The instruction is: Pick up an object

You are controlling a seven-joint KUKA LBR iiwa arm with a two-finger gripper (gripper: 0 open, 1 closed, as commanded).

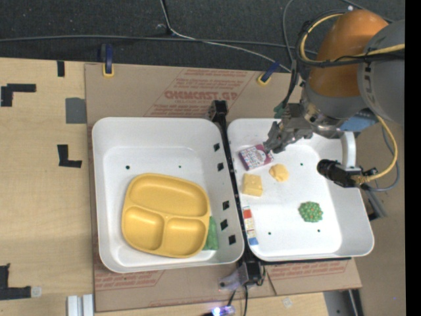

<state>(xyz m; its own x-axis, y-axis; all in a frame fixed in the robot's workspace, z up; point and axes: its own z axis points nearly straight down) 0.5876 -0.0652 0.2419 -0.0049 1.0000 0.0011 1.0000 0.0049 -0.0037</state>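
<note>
**Gripper low over right bin, above purple packet**

The grey arm with orange band (342, 51) reaches in from the right and ends in a two-finger gripper (275, 143) hanging over the upper left part of the right shallow white bin (348, 232). The tip sits just beside the small purple-and-white packet (253, 157), at its upper right edge, close or touching, cannot tell which. Claw state cannot be told at this angle; nothing is visibly between the tips.

Right bin contents: the purple packet near the top left; a pale yellow block-shaped piece (252, 184) just below it; a small yellow-orange lumpy piece (279, 172) to the right of the block, apart from it; a green bumpy round piece (310, 210) further right and lower, well apart from the others; a thin red-white-blue flat item (249, 224) lying along the bin's left wall near the bottom. A black cylindrical part with a cable (332, 170) hangs over the bin's right side.

The left shallow white bin (108, 137) holds a yellow plastic three-compartment tray (164, 214) in its lower half, with a green item (212, 234) wedged between the tray's right edge and the bin wall.

Both bins rest on a brown cardboard sheet (191, 91) on the wooden bench (39, 189).
</note>
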